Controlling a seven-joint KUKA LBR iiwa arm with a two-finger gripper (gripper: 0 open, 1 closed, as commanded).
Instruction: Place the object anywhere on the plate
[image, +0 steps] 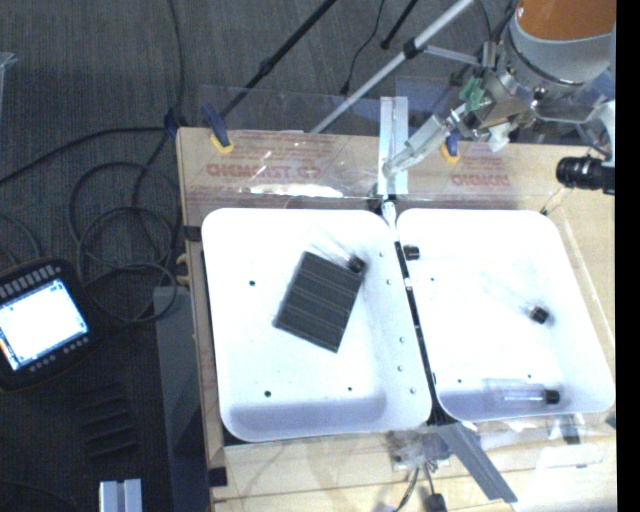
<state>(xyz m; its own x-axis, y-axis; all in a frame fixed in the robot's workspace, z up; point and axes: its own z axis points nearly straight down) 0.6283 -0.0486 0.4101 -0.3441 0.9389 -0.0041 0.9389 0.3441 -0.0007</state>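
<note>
A dark ridged rectangular plate (320, 300) lies tilted in the left bin (240, 380). A small black piece (355, 265) rests at the plate's upper right corner, with something clear beside it. In the right bin (480, 260) lie a small black object (540, 315), a clear tube with a black cap (520, 395) near the front wall, and a small black bit (410, 253) by the left wall. My gripper (470, 108) hangs high above the back edge of the right bin, far from all of them.
A divider ridge (410, 320) separates the two bins. A clear sheet and yellow-tipped clamps (218, 140) sit behind the left bin. A metal rod (420, 145) slants down to the back of the bins. A pendant screen (40, 320) lies off the bench at left.
</note>
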